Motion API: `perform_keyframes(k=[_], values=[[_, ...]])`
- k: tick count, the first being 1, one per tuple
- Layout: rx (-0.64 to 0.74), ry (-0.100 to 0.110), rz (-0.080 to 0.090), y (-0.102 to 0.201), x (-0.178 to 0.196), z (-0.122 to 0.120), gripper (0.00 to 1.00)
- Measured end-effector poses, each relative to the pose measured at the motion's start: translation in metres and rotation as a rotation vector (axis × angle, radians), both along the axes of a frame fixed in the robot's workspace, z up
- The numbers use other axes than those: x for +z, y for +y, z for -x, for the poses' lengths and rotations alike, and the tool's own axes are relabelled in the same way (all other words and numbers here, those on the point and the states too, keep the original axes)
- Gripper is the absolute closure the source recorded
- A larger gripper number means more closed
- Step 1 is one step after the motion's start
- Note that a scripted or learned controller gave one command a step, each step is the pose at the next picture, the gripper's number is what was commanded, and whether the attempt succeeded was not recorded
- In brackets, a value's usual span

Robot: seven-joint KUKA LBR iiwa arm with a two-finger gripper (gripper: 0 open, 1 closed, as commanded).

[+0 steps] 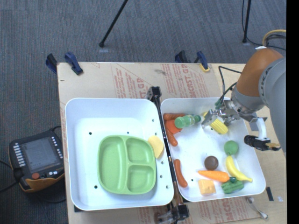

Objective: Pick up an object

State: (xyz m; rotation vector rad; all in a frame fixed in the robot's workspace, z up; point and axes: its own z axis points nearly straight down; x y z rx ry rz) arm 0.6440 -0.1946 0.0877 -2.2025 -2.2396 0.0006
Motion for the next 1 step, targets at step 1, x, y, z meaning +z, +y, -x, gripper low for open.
perform_keyframes(k=[1], values=[[0.007, 0.000, 0.001, 0.0017, 0.0105, -0.0010, 1.00]])
